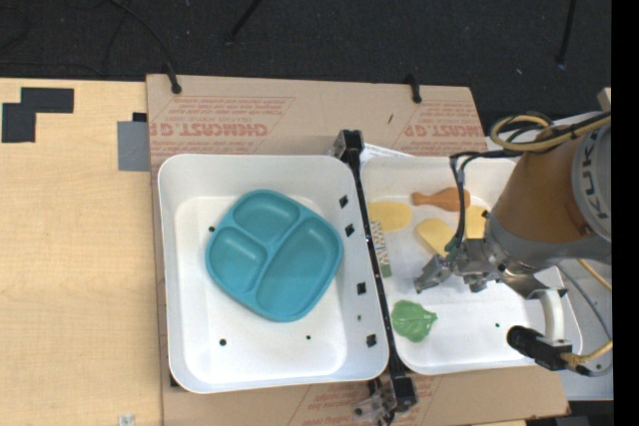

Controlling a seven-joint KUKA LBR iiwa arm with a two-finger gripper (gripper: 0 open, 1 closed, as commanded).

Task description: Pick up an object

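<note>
In the right bin point(469, 354) lie several small food-shaped objects: a green leafy piece point(412, 320) near the front left, a pale yellow piece point(390, 214) by the divider, a second yellow piece point(434, 234) to its right, and an orange-brown piece point(439, 201) toward the back. My gripper point(451, 274) hangs low over the middle of this bin, just in front of the second yellow piece and above-right of the green one. Nothing shows between its dark fingers.
The left bin point(190, 214) holds a teal divided plate point(274, 254). A black divider rail point(364, 254) runs between the two bins. A black cable point(461, 195) loops down from the wrist over the right bin's back. Cardboard point(260, 120) lies under both bins.
</note>
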